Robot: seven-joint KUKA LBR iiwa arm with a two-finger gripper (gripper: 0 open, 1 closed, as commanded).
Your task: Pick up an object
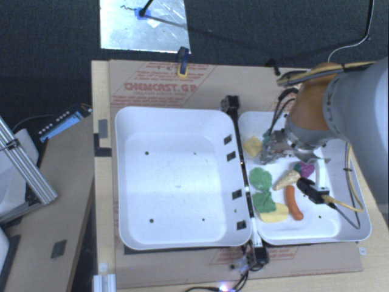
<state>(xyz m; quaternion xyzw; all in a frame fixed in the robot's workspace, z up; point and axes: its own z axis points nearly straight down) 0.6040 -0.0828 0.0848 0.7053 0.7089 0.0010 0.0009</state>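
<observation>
The right bin (340,224) holds several small items. A yellow block (252,145) lies at its left wall. Below it are a green leafy piece (261,177) and a second green piece (265,201). A pale cone-shaped piece (287,179), an orange sausage (294,202), a flat yellow piece (275,213) and a purple item (306,170) lie nearby. My gripper (271,152) hangs low over the bin's upper left part, just right of the yellow block. The wrist hides its tips.
The left white bin (176,175) sits beside the right one, with black clips (238,193) along the shared wall. Both rest on a cardboard sheet (158,84). A shiny metal plate (143,17) lies behind the bench.
</observation>
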